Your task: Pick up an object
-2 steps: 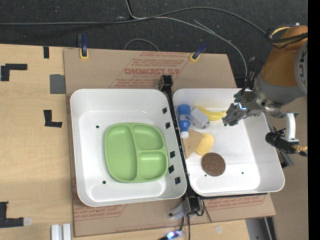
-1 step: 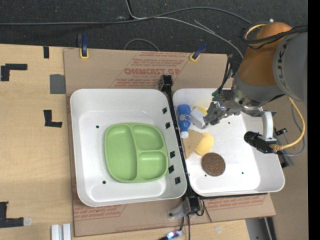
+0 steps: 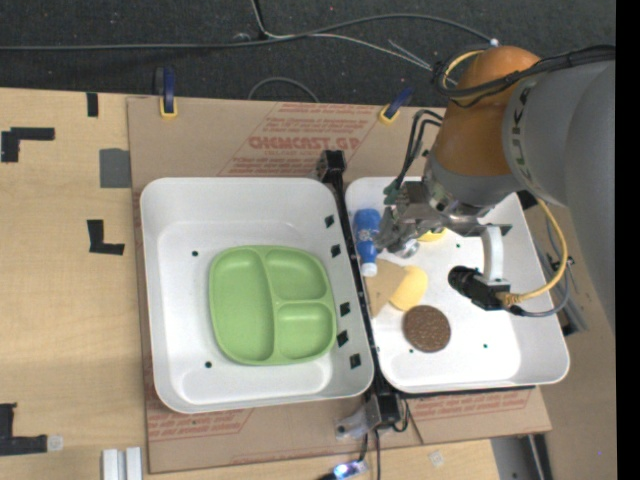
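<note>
A pale wooden bench point(image 3: 60, 298) carries a sheet of brown cardboard point(image 3: 290, 143), clipped at its far edge by two blue-and-yellow clamps, and two shallow white bins sit on it side by side; beyond the bench lies dark carpet with thin cables trailing across it. Black tape marks dot the wood at the left. The left bin point(image 3: 165, 218) holds a light green divided plate point(image 3: 271, 304) with three compartments. The right bin point(image 3: 540, 363) holds a blue bottle with a white cap point(image 3: 367, 236) against its left wall, a pale yellow rounded piece point(image 3: 408, 288) near the middle, a tan flat piece point(image 3: 381, 286) touching it on the left, and a brown speckled disc point(image 3: 427, 328) just in front. The arm's gripper point(image 3: 405, 226) hangs low over the right bin's far left part, just beside the bottle; whether anything sits in its grasp cannot be told. Red print on the cardboard reads partly "CHEMCAST"; the rest is too faint.
</note>
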{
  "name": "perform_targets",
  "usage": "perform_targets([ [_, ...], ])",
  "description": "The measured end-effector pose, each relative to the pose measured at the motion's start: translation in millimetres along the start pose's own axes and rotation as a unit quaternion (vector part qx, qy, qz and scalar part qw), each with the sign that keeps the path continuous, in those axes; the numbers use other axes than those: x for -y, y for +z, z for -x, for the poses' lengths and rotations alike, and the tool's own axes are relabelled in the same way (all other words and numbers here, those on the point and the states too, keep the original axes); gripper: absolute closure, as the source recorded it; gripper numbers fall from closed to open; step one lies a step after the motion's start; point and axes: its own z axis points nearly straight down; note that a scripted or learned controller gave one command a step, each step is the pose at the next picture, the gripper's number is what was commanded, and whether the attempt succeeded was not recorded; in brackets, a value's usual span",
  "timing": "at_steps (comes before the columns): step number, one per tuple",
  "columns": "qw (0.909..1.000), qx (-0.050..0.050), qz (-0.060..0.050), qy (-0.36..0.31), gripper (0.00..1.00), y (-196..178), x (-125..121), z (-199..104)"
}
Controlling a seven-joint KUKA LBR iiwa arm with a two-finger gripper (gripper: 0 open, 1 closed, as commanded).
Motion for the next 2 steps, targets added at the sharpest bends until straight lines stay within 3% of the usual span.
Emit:
perform_targets([
  [2,1.0000,-0.001,0.001,-0.001,1.00,-8,-8,-105],
])
